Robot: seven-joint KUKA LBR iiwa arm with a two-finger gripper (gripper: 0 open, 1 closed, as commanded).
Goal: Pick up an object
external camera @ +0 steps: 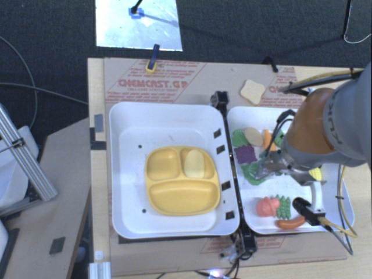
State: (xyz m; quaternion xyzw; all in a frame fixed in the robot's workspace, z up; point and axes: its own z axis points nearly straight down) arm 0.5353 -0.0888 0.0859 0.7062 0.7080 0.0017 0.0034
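The grey arm (pixel 340 118) enters from the right edge of the frame, its orange band (pixel 311 127) curving over the right-hand bin (pixel 241 118). The wrist bends down and toward the frame's left, bringing the gripper (pixel 266 168) low over the cluster of toys at the bin's left-centre. Whether it is spread or closed, and whether it has hold of anything, cannot be told from this angle.

Two white bins sit side by side. The left bin (pixel 125 156) holds one yellow divided tray (pixel 182 180) with three compartments. The right-hand bin carries the pickable toys: one green leafy piece (pixel 239 138), one purple piece (pixel 244 154), one tan piece (pixel 253 135), one orange stick (pixel 267 139), one dark green piece (pixel 253 175) just beside the gripper, one pink piece (pixel 267 206), one green ridged piece (pixel 283 207) and one red-orange sausage shape (pixel 289 222) near the lower rim.

A single tan bread-shaped toy (pixel 253 91) lies outside the bins on the cardboard sheet (pixel 174 80) in the upper middle of the frame. A small blue-and-yellow tool (pixel 153 59) lies at the sheet's top edge, and a shiny metal plate (pixel 138 16) lies on the dark floor above. The arm's bulk hides the right part of the right-hand bin.
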